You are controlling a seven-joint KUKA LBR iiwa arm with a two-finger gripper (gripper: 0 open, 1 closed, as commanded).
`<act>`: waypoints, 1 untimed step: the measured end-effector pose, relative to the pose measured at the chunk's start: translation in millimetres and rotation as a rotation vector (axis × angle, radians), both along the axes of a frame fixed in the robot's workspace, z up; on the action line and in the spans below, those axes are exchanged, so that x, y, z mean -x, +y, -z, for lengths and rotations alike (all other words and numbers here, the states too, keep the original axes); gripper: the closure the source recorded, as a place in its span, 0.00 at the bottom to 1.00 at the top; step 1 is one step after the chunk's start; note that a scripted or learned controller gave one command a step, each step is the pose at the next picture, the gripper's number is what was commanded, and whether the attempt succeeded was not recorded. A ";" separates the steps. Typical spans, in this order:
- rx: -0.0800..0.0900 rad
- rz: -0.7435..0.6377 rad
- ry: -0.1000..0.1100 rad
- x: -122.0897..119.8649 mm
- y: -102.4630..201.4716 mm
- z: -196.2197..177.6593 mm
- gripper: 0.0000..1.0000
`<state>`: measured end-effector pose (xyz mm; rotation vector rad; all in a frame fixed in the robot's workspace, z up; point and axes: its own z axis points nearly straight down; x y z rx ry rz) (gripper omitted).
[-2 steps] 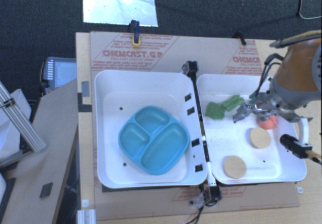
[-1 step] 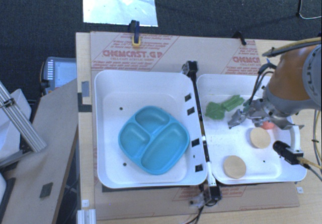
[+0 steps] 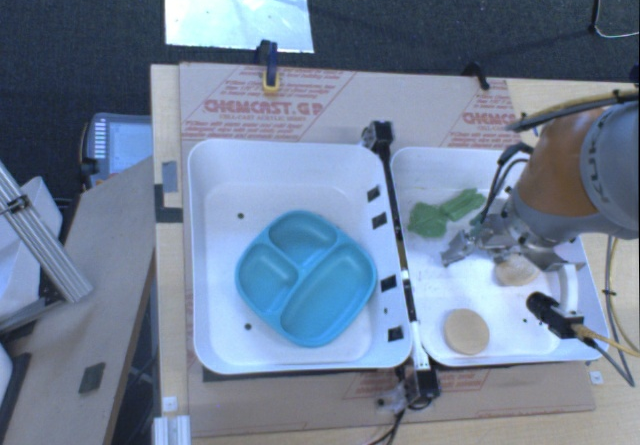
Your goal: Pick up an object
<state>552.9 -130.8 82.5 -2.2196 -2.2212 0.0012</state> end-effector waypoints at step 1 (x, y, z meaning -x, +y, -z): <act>0.001 -0.001 -0.005 -1.5 -0.4 -12.7 1.00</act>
